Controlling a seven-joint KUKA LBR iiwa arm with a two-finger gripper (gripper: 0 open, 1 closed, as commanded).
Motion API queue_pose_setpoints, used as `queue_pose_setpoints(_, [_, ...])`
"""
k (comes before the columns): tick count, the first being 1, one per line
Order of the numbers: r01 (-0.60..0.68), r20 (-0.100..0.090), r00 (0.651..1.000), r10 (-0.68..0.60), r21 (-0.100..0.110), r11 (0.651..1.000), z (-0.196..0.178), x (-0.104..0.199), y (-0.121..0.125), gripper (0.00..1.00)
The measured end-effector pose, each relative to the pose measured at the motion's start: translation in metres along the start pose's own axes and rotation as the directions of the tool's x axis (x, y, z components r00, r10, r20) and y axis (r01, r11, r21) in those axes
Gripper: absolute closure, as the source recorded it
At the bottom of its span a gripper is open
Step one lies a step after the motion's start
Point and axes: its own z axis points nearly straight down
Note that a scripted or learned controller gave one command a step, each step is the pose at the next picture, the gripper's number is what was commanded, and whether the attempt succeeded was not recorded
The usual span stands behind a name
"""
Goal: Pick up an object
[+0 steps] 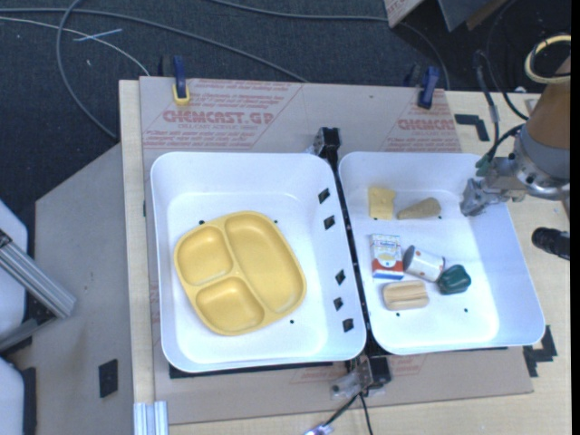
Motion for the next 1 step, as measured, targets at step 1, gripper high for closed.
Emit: queue_pose_setpoints(1, [0.0,0.0,1.0,0.0,0.002,1.0,-0.0473,-0.0083,0.0007,1.0])
